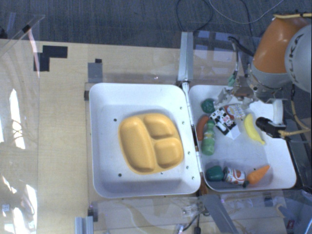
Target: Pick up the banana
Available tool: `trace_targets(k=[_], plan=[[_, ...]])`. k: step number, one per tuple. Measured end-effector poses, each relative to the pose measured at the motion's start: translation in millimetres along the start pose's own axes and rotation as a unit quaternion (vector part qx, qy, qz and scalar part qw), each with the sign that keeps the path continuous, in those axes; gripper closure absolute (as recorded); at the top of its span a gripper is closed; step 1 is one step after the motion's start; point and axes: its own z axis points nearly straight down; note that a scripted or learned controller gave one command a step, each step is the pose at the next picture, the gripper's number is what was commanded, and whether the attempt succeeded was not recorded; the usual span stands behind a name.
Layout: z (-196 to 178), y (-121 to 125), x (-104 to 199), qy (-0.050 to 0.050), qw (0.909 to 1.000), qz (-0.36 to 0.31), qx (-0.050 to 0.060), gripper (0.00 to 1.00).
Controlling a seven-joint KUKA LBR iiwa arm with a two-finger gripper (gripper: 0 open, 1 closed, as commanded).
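The banana lies in the right bin, near its right side, yellow and pointing roughly front to back. My gripper hangs over the back of this bin, up and to the left of the banana and apart from it. It sits just above a black-and-white patterned packet. Nothing shows between its jaws.
The right bin also holds a teal lump, a green bottle, a red-orange piece, a carrot, a small can and a dark green item. A yellow divided plate fills the left bin.
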Motion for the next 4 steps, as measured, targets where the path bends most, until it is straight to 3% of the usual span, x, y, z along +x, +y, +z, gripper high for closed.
trace_targets(k=[1,2,3,4], plan=[[58.9,-31.0,-74.9,0.000,0.9921,-0.125,-0.001,0.00],[73.2,-10.6,-87.5,-0.006,0.9927,-0.119,-0.018,0.00],[69.1,35.0,-63.2,-0.004,0.9906,-0.136,-0.011,0.00],[80.4,3.0,-104.1,-0.006,0.9953,-0.095,-0.020,0.00]])
